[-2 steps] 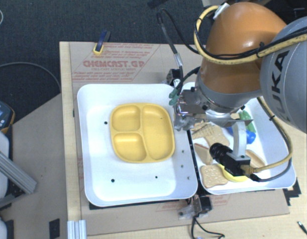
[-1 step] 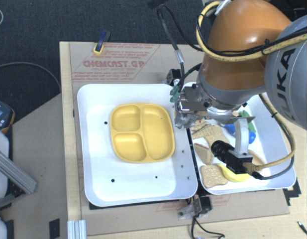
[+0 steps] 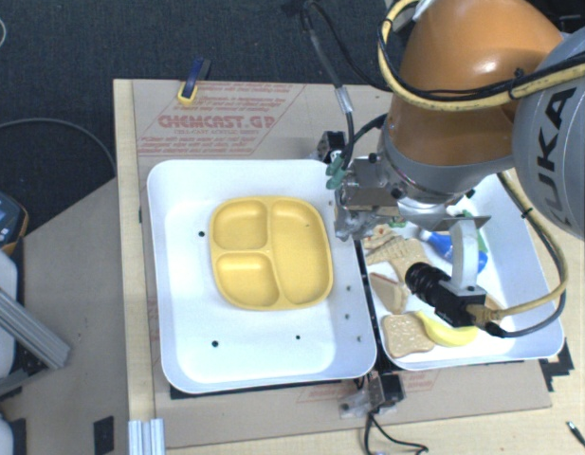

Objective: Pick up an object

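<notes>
The left bin (image 3: 164,254) is smooth, white and shallow, and holds a glossy yellow plate (image 3: 271,252) with three compartments. The right bin (image 3: 515,254) holds a curved yellow banana (image 3: 450,334), touching a rough tan bread slice (image 3: 404,334) at the near edge, and a small blue item (image 3: 442,246). The arm covers the far part of this bin. The gripper (image 3: 360,226) sits low by the bin's left wall; its opening cannot be told.
</notes>
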`<state>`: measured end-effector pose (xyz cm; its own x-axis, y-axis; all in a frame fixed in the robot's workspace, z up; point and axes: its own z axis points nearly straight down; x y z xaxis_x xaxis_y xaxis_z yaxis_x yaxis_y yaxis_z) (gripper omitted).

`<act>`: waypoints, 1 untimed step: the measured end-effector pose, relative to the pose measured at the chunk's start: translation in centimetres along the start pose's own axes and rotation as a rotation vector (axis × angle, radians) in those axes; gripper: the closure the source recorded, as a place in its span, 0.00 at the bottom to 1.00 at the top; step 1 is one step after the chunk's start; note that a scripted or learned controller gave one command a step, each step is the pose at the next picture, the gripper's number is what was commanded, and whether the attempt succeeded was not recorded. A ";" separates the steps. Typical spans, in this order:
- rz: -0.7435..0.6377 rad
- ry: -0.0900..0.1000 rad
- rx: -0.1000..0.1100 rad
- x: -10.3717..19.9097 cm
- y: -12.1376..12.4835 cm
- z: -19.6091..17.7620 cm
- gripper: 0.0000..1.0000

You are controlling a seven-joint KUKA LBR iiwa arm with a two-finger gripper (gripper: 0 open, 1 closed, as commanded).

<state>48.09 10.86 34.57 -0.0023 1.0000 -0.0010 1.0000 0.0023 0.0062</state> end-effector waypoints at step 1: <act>-0.005 0.006 -0.001 5.4 -0.1 -6.0 1.00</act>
<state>47.95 16.24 40.58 -0.0071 1.0000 0.0046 0.9999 0.0071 0.0074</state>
